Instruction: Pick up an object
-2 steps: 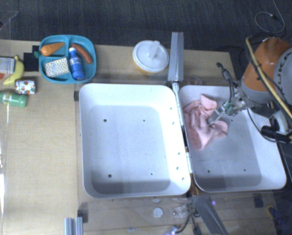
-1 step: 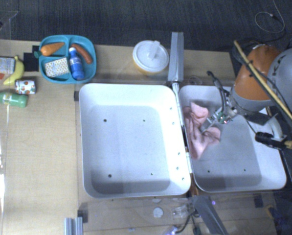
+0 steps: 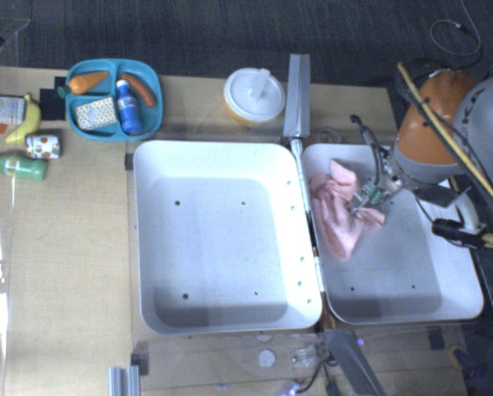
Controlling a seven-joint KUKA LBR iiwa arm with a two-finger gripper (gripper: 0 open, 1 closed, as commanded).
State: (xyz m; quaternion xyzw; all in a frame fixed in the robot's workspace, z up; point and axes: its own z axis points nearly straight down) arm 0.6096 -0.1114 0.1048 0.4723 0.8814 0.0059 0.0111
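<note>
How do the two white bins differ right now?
The left bin is wider and squarer; the right bin is narrower. The right bin holds a crumpled pink cloth, with the gripper down at the cloth's right edge; no object shows in the left bin. Both are shallow, white and set side by side.

Pale wooden tabletop (image 3: pixel 64 254), bearing two shallow white bins side by side: left bin (image 3: pixel 221 238) mid-frame, right bin (image 3: pixel 411 287) touching it. At upper left, a blue divided tray (image 3: pixel 151 97) holding toy food; left of it a banana (image 3: pixel 27 120), a small carton (image 3: pixel 2 110), a small can (image 3: pixel 42 146) and a green bottle (image 3: pixel 15 167). Near top centre, a lidded yellow cup (image 3: pixel 254 96).
</note>
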